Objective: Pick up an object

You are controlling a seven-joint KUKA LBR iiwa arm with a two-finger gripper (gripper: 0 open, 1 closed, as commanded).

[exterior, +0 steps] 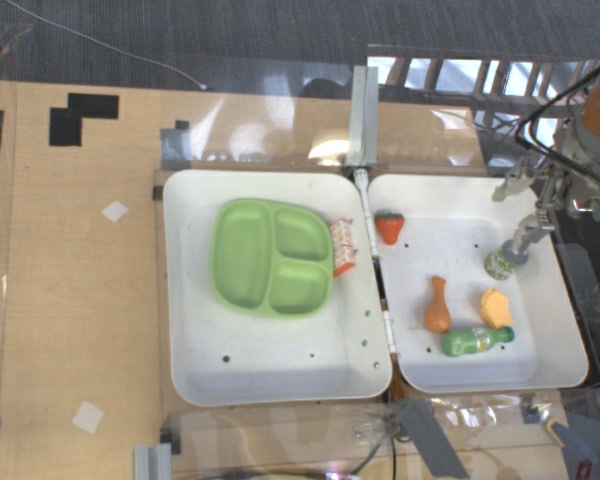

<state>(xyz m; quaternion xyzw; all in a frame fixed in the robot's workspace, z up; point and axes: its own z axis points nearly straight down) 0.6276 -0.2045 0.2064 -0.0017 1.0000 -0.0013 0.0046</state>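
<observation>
The right bin (pixel 450 373) holds a red strawberry-like toy (pixel 389 227) near its back left corner. An orange gourd-shaped toy (pixel 437 306), a yellow chunk (pixel 495 308) and a green bottle (pixel 475 341) lying on its side sit toward the front. My gripper (pixel 502 264) reaches down from the right and hangs low over the right side of this bin, just behind the yellow chunk. Its tip looks like a small grey-green blob, and I cannot make out anything held in it.
The left bin (pixel 195 368) carries a green divided plate (pixel 272 258). A small red and white packet (pixel 342 246) lies against the plate's right edge, near the divider between the bins. Cables and metal framing stand behind the right bin.
</observation>
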